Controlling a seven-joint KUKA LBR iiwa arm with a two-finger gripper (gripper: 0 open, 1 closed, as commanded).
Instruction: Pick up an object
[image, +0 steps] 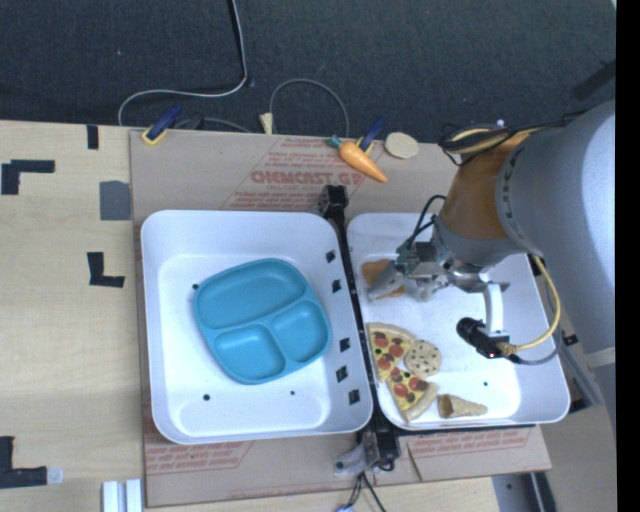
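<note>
My gripper (400, 275) is low in the right bin (530, 390), at its upper left part beside the divider. A small tan wedge-shaped piece (380, 280) lies right at the tip, on the side toward the left bin (165, 300); its long axis appears to run toward the divider. Contact cannot be confirmed. I cannot tell whether the fingers are released or clenched. A pizza slice (402, 368) lies nearby, toward the bin's near edge.
</note>
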